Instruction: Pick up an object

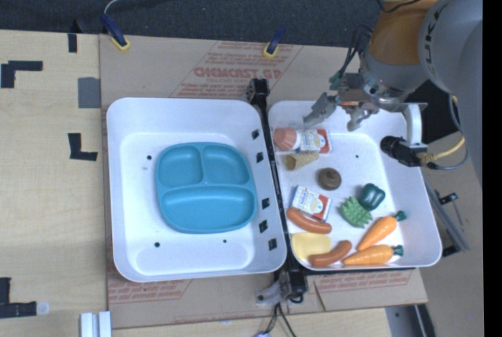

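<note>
My gripper [337,114] hovers over the far edge of the right bin [408,171]. Its two grey fingers [318,110] are spread apart and open, with nothing between them. Just below the left finger lie a pink-red toy [284,139] and a small white carton [314,141]. Further down the bin sit a tan cone [298,161], a brown donut [329,179], a green pepper [371,195], a second carton [311,203], a sausage [308,222] and two carrots [376,232].
The left bin [133,132] holds a blue divided plate [208,186]. A black divider with clips [265,163] runs between the bins. The arm's orange band [404,22] rises at the upper right. Cardboard [227,69] lies under both bins.
</note>
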